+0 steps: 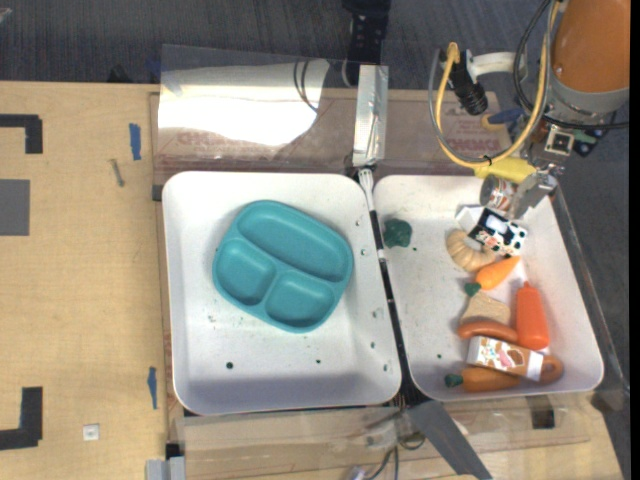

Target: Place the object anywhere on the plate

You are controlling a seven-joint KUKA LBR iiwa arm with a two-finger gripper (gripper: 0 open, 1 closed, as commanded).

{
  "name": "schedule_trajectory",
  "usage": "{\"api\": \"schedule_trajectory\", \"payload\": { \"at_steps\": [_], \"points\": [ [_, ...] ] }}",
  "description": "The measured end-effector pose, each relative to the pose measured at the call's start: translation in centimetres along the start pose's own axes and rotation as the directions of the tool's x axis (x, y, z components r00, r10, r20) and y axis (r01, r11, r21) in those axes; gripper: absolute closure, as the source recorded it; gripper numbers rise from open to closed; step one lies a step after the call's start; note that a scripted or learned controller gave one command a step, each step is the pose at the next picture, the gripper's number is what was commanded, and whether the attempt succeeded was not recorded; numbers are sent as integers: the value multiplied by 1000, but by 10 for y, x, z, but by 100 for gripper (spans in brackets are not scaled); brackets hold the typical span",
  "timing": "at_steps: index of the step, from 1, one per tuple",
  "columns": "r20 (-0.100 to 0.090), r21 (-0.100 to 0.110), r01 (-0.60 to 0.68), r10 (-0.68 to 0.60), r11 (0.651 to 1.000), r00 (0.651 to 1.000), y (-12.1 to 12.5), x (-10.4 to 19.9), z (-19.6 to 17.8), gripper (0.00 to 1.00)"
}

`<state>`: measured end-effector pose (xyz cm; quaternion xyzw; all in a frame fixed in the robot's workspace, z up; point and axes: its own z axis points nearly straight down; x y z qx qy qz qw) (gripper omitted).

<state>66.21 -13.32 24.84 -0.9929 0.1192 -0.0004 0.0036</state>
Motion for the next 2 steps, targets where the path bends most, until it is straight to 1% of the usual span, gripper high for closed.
{"api": "schedule_trajectory", "payload": {
  "at_steps": [1,2],
  "points": [
    [2,-5,-25,25,1000,1000,76,-60,11,100],
    [-2,-2,41,-41,999,999,72,7,-7,100]
  ]
}}
